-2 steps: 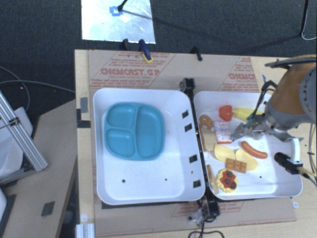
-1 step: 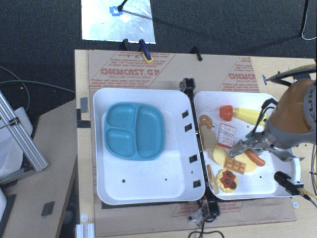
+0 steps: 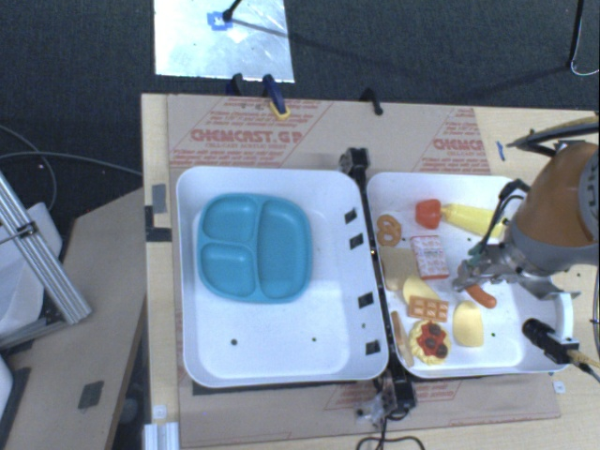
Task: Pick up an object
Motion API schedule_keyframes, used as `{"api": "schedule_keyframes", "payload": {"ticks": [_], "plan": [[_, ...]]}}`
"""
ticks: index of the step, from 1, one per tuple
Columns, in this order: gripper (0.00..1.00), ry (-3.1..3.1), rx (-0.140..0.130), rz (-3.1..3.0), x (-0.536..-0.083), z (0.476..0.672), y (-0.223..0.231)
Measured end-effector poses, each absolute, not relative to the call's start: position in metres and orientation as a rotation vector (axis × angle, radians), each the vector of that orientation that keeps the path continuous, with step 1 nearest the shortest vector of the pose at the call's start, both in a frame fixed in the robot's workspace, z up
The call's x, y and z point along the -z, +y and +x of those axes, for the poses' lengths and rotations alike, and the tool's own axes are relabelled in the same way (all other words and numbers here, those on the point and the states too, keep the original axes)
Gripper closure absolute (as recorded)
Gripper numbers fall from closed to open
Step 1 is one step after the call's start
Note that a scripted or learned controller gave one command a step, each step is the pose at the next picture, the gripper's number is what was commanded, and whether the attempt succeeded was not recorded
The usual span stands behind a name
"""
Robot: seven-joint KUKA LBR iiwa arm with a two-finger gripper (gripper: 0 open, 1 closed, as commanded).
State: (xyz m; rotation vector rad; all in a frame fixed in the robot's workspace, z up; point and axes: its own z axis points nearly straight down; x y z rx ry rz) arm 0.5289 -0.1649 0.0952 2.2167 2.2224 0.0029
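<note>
The right bin [image 3: 506,356] holds several toy foods. My gripper [image 3: 467,278] hangs low over the middle of this bin, on the grey arm with its orange band [image 3: 561,204] coming in from the right. A small red-orange sausage [image 3: 482,297] lies just below and right of the gripper tip. A red and white box [image 3: 430,256] lies just left of it. A yellow lemon-like piece [image 3: 468,324] sits nearer the front. Nothing is visibly between the fingers.
Also in the right bin are a pretzel [image 3: 387,230], a red pepper [image 3: 427,213], a yellow bottle shape [image 3: 469,217], a yellow waffle [image 3: 427,303], a small pizza [image 3: 431,341] and a breadstick [image 3: 397,331]. The left bin [image 3: 272,354] bears a blue divided plate [image 3: 253,247].
</note>
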Motion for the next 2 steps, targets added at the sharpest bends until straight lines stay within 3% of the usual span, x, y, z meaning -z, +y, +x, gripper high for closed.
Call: {"api": "schedule_keyframes", "payload": {"ticks": [1,2], "plan": [[1.00,2.232,-0.018,2.198,-0.164,0.613,-0.085],[1.00,2.234,-0.005,2.210,-0.186,0.578,-0.025]]}}
